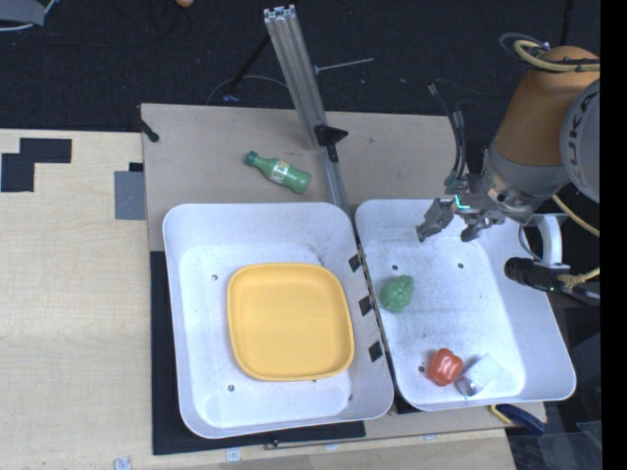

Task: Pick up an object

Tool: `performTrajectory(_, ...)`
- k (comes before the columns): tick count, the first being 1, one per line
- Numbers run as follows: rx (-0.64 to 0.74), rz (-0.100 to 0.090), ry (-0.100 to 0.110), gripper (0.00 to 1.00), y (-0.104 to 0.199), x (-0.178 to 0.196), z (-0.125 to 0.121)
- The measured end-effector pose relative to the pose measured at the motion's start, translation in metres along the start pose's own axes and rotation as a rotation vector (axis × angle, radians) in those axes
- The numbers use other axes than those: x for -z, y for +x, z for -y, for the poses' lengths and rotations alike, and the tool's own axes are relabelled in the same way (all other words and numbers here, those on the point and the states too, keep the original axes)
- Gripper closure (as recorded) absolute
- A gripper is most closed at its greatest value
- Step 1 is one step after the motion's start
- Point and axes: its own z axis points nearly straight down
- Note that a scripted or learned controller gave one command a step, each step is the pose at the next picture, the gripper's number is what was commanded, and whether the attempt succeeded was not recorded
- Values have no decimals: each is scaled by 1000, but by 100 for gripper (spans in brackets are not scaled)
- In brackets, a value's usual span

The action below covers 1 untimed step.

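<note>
Green lump (397, 293) sat in right bin (509, 297) by its left wall, red object (444, 366) near the bin's front edge. Gripper (453, 225) hovered over the bin's back part, fingers spread, nothing between them. Yellow plate (290, 321) lay in left bin (191, 262)

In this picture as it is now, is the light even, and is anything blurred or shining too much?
Camera view: light is soft and fairly even; the yellow plate and green bottle look sharp; the hand is slightly soft; the right bin is bright but not glaring.
</note>
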Motion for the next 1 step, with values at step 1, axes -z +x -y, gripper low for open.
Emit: performTrajectory(1,0,0,0,0,0,0,0)
